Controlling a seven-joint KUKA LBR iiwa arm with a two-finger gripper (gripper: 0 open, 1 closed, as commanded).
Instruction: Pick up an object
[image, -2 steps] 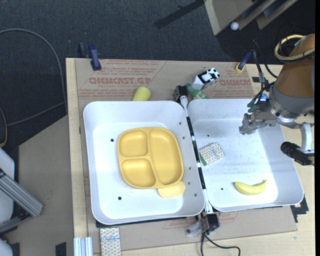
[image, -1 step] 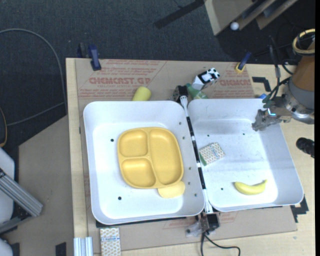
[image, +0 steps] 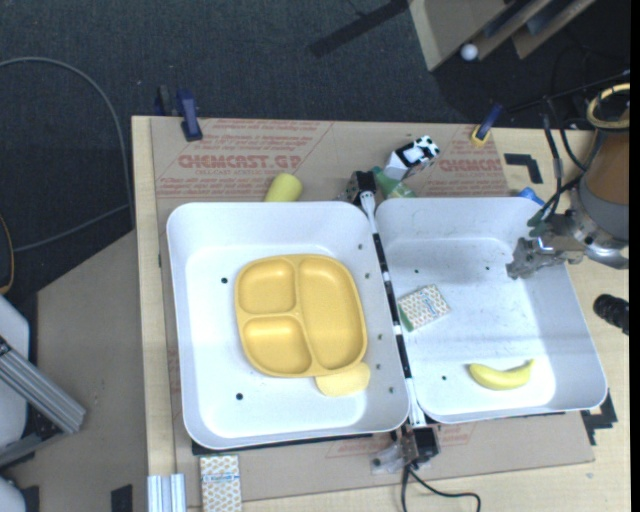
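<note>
Cut off by the right edge: most of the arm (image: 610, 190), with just a grey stretch and an orange patch left in view. Too small and blurred to tell whether the hand (image: 524, 258) stands open or closed. Tucked partly under the rim of the divided yellow plate (image: 300, 314): a flat pale yellow piece (image: 343, 380), shape unclear. Unreadable at this size: the print on the small packet (image: 423, 306) in the right bin (image: 560, 385). Clipped by the bottom edge: a second packet (image: 220, 482) on the surface (image: 150, 300). Hard to make out beyond the bins: a small black-and-white thing (image: 415, 153).
</note>
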